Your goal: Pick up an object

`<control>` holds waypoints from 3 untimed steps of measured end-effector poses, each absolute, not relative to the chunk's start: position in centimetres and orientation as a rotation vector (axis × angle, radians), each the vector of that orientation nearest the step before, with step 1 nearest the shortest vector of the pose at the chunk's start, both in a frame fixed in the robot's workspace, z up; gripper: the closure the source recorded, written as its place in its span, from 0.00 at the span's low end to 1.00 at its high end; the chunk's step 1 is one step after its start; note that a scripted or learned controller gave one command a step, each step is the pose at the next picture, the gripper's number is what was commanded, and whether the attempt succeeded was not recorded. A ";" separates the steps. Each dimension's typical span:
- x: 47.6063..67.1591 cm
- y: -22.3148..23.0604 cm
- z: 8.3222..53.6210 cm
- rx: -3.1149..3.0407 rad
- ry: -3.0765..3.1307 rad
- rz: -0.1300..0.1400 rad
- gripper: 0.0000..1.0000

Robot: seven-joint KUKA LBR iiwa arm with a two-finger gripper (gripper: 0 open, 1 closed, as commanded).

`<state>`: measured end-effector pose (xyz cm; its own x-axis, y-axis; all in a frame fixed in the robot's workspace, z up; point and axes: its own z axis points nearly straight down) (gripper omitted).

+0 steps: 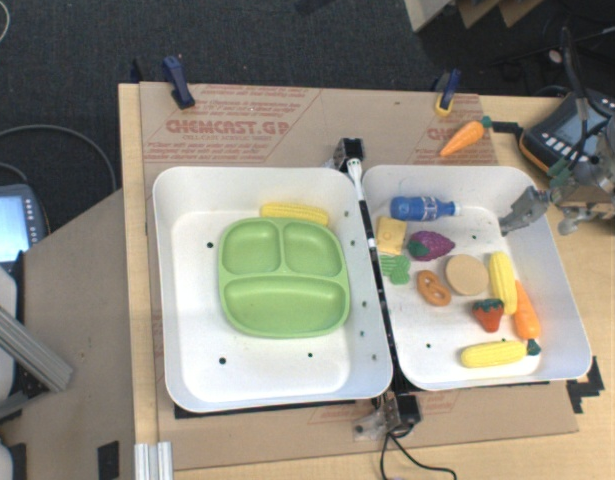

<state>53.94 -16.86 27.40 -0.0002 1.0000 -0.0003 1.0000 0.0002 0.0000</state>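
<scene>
Hovering at the right bin's [572, 313] upper right rim, my claw [517, 213] grips nothing; whether it is spread, I cannot tell. Nearest, the blue bottle [421, 208] lies flat, long axis left-right, cap pointing right.

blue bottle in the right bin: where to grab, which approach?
Grip the blue bottle across its body, near the middle, coming straight down from above. It lies on its side, long axis running left-right, so the tool's fingers should close front-to-back across the narrow width. Bare bin floor shows behind it; the yellow block sits just in front of its left end, so keep toward the cap end.
</scene>
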 end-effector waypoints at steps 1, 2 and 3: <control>56.9 -22.7 21.2 2.225 2.218 -0.003 0.00; 58.2 -21.6 8.2 2.221 2.237 0.016 0.00; 58.1 -22.1 9.6 2.217 2.227 0.006 1.00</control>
